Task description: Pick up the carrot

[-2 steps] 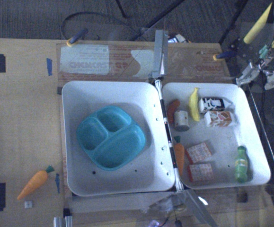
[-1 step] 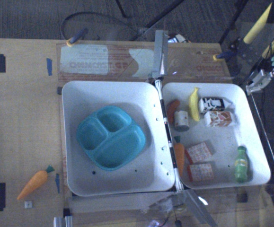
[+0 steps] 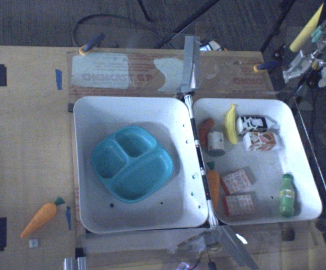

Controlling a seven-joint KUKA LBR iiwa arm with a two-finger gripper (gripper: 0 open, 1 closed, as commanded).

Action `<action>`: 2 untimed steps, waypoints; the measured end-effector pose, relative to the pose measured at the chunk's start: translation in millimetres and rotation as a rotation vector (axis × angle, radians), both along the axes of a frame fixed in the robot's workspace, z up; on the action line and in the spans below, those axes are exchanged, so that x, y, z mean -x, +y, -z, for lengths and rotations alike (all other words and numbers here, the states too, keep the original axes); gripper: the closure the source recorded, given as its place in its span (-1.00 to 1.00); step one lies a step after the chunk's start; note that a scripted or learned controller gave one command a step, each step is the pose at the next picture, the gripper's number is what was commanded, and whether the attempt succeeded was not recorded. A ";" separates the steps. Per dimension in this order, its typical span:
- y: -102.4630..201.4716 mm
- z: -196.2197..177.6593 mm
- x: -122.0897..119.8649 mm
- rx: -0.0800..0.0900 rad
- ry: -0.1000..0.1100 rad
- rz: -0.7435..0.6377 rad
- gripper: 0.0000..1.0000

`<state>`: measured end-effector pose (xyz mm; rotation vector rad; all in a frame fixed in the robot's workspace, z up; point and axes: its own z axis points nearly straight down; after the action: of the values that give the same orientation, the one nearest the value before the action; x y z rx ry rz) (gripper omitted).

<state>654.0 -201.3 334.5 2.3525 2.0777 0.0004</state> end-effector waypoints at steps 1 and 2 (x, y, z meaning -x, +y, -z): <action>-9.9 7.7 55.9 -0.002 0.002 0.051 -1.00; -11.1 -17.0 -5.6 0.000 -0.001 0.070 -1.00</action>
<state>659.6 -212.4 351.5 2.4234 1.9942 0.0011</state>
